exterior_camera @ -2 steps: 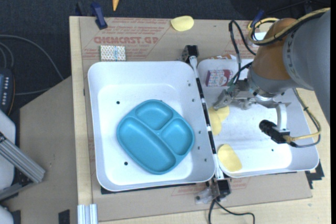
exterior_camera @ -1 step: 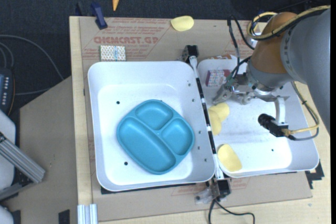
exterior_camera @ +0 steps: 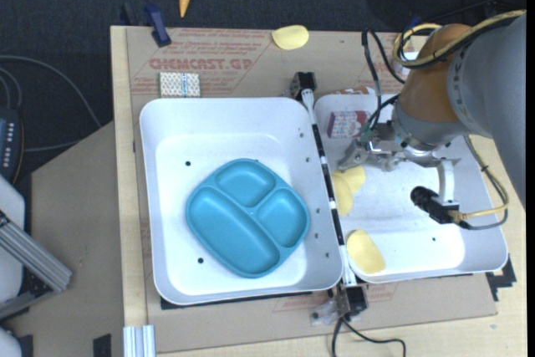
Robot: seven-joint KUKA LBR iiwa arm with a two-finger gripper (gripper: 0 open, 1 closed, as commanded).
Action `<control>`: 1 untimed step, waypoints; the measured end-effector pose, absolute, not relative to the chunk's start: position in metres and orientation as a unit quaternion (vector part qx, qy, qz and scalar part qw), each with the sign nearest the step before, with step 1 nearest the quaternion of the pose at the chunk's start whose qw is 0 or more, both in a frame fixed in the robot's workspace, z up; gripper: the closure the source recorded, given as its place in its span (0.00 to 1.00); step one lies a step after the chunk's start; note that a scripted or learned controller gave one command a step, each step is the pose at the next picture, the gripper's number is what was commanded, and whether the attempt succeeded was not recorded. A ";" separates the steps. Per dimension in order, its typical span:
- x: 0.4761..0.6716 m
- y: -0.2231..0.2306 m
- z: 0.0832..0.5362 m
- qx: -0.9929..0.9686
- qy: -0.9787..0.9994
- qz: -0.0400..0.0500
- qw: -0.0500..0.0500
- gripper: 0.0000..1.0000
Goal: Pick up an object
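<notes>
In the right bin (exterior_camera: 435, 263), my gripper (exterior_camera: 361, 155) hangs low near the left wall. It is just above a pale yellow piece (exterior_camera: 346, 181) that lies against the divider. Nothing can be seen held in the gripper. A second yellow, rounded piece (exterior_camera: 364, 252) rests in the bin's front left corner. Just behind the gripper, at the bin's back left, lies a small white pack with a dark red label (exterior_camera: 343, 123). The grey arm with its orange band (exterior_camera: 435, 88) covers the back right of this bin.
The left bin (exterior_camera: 167, 138) holds a blue divided plate (exterior_camera: 247, 216). A yellow piece (exterior_camera: 290, 37), a patterned packet (exterior_camera: 179, 84) and a blue clip (exterior_camera: 155, 25) lie on the board behind the bins. A black fitting with cables (exterior_camera: 433, 205) hangs over the right bin.
</notes>
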State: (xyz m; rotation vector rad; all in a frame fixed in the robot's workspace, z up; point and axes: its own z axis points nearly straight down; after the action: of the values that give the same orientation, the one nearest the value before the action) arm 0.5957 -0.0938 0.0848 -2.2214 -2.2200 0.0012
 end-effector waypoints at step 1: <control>0.579 -0.095 0.084 -0.707 -0.707 0.001 0.001 0.00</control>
State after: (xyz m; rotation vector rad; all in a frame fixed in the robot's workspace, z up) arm 0.5794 -0.0949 0.0845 -2.2207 -2.2195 0.0017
